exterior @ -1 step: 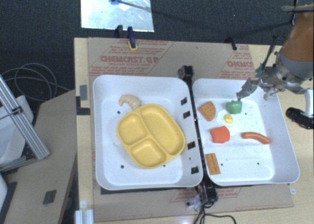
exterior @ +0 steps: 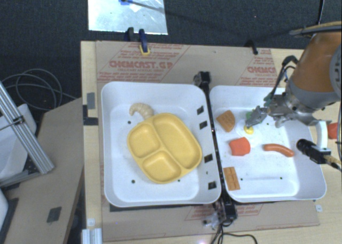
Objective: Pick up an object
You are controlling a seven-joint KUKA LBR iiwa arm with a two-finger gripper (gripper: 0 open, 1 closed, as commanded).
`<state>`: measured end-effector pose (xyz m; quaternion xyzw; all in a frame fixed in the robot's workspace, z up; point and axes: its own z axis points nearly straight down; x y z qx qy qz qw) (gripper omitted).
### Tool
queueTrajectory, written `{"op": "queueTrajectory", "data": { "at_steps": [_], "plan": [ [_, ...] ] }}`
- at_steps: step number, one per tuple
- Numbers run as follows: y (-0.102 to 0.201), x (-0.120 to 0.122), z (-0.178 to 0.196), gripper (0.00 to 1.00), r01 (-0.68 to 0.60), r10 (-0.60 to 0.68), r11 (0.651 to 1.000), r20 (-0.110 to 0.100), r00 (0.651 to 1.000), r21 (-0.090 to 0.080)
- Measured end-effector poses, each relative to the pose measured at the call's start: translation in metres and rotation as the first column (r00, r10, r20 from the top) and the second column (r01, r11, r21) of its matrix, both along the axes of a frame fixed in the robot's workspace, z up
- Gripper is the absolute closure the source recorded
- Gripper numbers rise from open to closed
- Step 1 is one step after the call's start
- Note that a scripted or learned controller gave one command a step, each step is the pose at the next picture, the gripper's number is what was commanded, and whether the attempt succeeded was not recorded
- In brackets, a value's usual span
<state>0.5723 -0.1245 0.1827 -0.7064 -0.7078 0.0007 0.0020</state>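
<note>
Reaching into the right shallow white plastic bin (exterior: 307, 187), the claw (exterior: 256, 116) hovers just above the small yellow round object (exterior: 249, 129) on the bin floor, apparently empty, finger spread indiscernible; descent and closure presumably follow.

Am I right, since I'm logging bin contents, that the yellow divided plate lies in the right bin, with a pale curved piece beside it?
Not quite. In the camera view the yellow divided plate lies in the left bin, not the right. The pale curved piece is indeed beside it.
</note>
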Motion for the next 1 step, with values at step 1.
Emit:
{"op": "queueTrajectory", "data": {
  "at_steps": [1],
  "plan": [
    [0.0390,-0.0383,-0.1031,0.00,0.000,0.000,1.000,0.000,1.000,0.000]
  ]
}}
